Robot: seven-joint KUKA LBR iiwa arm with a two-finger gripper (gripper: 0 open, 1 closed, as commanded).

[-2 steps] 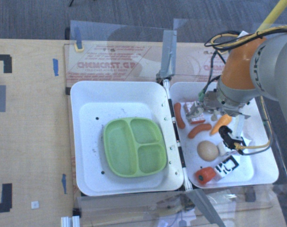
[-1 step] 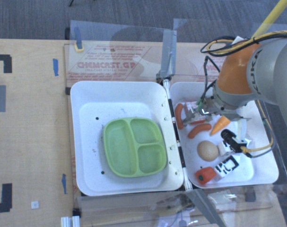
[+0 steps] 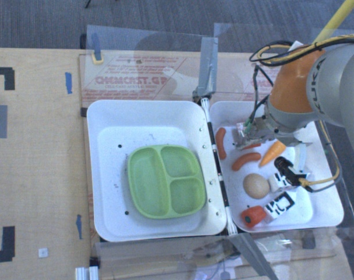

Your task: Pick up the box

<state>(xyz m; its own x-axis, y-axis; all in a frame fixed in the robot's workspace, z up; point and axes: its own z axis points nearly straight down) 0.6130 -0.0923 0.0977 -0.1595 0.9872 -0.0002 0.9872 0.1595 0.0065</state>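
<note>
Now, our notes, line by line.
Left bin [image 3: 107,121]: we see smooth white plastic, shallow, with rounded corners and a few dark specks on its floor.
Its content: a pale green tray [image 3: 167,181], matte, rounded-square, divided into three compartments.
Right bin [image 3: 328,206]: the same white plastic, touching the left bin along a hinged-looking seam.
Its contents: two glossy reddish sausages [image 3: 221,143], an orange carrot-like wedge [image 3: 272,153], a smooth tan egg [image 3: 256,186], a red rounded piece [image 3: 253,216] and a white box [image 3: 280,203].
Box: small, with bold black marks on its faces; we find it at the near side of the right bin, just beside the egg and the red piece.
Arm: grey metal with an orange band, wrapped in black and yellow cables.
Gripper [image 3: 255,134]: above the far part of the right bin; we cannot tell its jaw state.
</note>
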